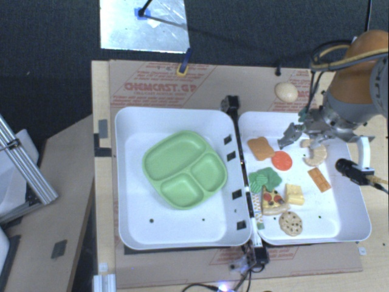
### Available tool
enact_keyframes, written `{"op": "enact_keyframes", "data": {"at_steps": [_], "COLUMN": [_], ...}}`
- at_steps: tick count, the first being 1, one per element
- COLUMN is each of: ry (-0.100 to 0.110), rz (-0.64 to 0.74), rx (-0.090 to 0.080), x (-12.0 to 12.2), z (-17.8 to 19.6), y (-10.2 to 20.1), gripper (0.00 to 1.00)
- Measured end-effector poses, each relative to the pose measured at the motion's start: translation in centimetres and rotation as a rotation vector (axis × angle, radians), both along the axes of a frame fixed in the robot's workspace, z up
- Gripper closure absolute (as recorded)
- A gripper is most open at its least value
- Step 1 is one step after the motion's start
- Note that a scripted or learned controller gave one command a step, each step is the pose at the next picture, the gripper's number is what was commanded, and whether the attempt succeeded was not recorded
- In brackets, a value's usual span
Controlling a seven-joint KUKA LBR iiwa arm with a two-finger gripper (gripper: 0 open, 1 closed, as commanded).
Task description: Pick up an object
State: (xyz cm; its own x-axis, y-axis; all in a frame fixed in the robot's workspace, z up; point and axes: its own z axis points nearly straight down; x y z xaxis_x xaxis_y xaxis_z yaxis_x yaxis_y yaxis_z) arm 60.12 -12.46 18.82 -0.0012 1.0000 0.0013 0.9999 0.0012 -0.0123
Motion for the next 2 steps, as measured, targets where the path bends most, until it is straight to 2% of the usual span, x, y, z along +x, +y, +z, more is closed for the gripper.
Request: {"op": "enact_keyframes", "data": {"at_steps": [1,2], "ry": [-0.013,-0.01], "rz": [0.002,0.001], "rx": [-0.002,-0.001], "x": [0.3,1.1], "z": [0.8,-3.9], "y": [0.0,-0.3], "gripper": [0.0,0.0]}}
